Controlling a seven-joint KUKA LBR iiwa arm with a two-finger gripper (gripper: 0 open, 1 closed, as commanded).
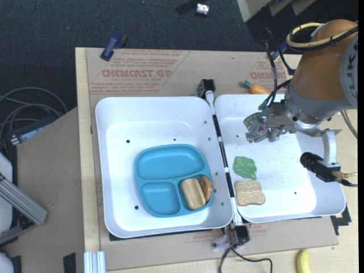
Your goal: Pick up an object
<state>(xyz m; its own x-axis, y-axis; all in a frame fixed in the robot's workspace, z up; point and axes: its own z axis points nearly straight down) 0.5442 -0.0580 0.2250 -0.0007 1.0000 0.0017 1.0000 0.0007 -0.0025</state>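
Nearest the camera, at the front of the right bin (335, 201), lay a tan cracker (249, 193), flat and roughly square with a pitted top; it looked stiff, light and likely brittle, so a grip across two opposite edges would probably suit it better than a pinch from above on its face. Touching or just behind it lay a green leaf (244, 166), small, crinkled and flat to the floor; it seemed soft and very light, apt to fold or slip, and best taken by pinching the raised middle. Either could serve as the thing to pick up, and both sat close to the wall shared with the left bin (108, 152), which might crowd one finger. In the left bin a blue tray (165, 169) held a brown bun (196, 192) in its front right compartment; the bun looked rounded, soft and easy to squeeze. Farther back in the right bin the gripper (261, 127) hung low over bare floor, apart from the leaf, with nothing visibly between its fingers; how wide the jaws stood I could not tell. Beyond the bins an orange bit (257, 87) lay on the board (142, 73).
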